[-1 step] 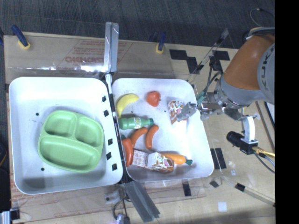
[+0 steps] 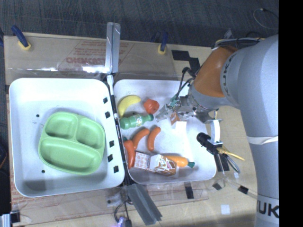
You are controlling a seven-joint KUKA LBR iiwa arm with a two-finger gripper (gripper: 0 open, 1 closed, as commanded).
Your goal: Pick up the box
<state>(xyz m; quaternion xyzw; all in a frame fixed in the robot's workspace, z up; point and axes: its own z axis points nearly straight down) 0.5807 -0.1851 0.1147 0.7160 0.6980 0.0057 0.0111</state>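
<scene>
Looking down at a slant on a light wooden bench (image 2: 42, 51) with dark carpet behind it, and a couple of blue clamps (image 2: 21, 38) pinning the back edge. Two shallow white bins sit side by side. The left bin (image 2: 19, 126) has one green divided tray (image 2: 72, 142) in it. The right bin (image 2: 199, 171) is the busy one: one yellow banana (image 2: 128, 102), one small orange-red tomato-ish thing (image 2: 151, 106), one green bottle (image 2: 135, 122), three orange sausage or carrot shapes (image 2: 147, 138), plus one more orange carrot (image 2: 179, 161) near the front. The box (image 2: 154, 163), a small printed carton, lies flat at the front of the right bin, touching that carrot. The gripper (image 2: 174, 111) hangs over the back middle of the right bin, well apart from the box; can't tell how its pincer stands.
</scene>
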